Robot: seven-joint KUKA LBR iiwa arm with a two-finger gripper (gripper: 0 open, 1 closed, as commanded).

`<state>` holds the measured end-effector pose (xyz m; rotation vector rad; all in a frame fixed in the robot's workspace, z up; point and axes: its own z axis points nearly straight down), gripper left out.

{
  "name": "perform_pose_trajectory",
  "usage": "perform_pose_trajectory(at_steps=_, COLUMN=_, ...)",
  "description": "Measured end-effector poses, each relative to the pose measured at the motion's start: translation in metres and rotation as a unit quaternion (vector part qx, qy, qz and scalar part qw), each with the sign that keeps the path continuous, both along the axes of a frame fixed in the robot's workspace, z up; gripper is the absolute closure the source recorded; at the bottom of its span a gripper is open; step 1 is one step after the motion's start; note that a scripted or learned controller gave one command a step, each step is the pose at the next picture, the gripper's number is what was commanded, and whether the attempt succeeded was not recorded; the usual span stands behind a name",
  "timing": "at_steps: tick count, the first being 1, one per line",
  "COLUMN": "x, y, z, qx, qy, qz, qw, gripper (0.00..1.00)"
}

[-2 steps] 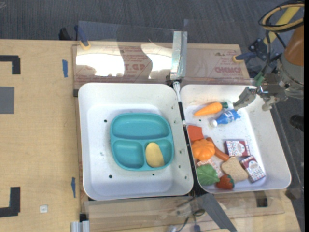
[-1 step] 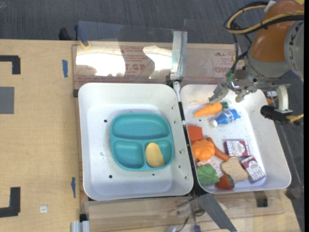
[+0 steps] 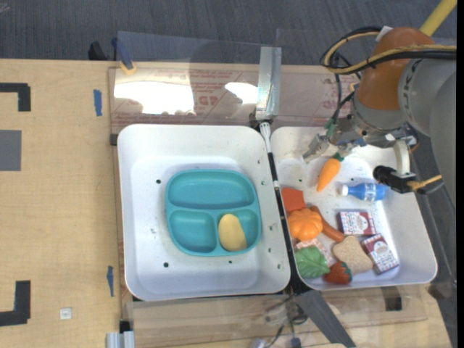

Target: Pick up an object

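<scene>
Two shallow white bins of smooth moulded plastic with rounded corners sit side by side on a pale wood-grain tabletop [image 3: 51, 216].

Left bin [image 3: 138, 158]: one teal tray [image 3: 196, 198], glossy, rounded-rectangular, divided into three compartments. One yellow potato-shaped item [image 3: 232, 232], matt and ovoid, lies in the tray's lower-right compartment.

Right bin [image 3: 417, 230], with positions given relative to the orange carrot [image 3: 329, 173]: the carrot is one tapered plastic piece with a green top, lying tilted in the bin's upper half. Just right of it lies one small clear bottle [image 3: 365, 191] with a blue label, on its side. Below-left of the carrot are one flat orange-red block [image 3: 292, 198] and one ribbed orange pumpkin [image 3: 305, 223], touching. Below the carrot are two small red-and-white printed cartons [image 3: 357, 222] [image 3: 379, 254], one tan bread-slice shape [image 3: 351, 252], one crinkled green leafy piece [image 3: 312, 262] and one red strawberry-like piece [image 3: 338, 272], crowded together.

The gripper [image 3: 330, 140] hangs directly above the carrot's green top, close to it. Whether its fingers are spread or closed cannot be made out, and nothing is visibly held between them. The arm [image 3: 428, 93] is grey metal with a rounded orange band.
</scene>
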<state>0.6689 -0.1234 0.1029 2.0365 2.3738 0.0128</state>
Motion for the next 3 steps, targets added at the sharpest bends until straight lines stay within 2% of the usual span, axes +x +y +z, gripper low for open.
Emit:
perform_pose_trajectory(at_steps=1, x=-0.050, y=0.003, z=-0.017, qx=0.0017, qy=0.007, qz=-0.036, qw=0.9993, gripper=0.00)
perform_pose_trajectory(at_steps=2, x=-0.049, y=0.002, z=-0.007, qx=0.0016, qy=0.006, qz=-0.037, qw=0.9993, gripper=1.00)
perform_pose_trajectory(at_steps=3, x=-0.019, y=0.045, z=0.084, qx=0.0029, qy=0.005, qz=-0.105, qw=0.9944, gripper=1.00)
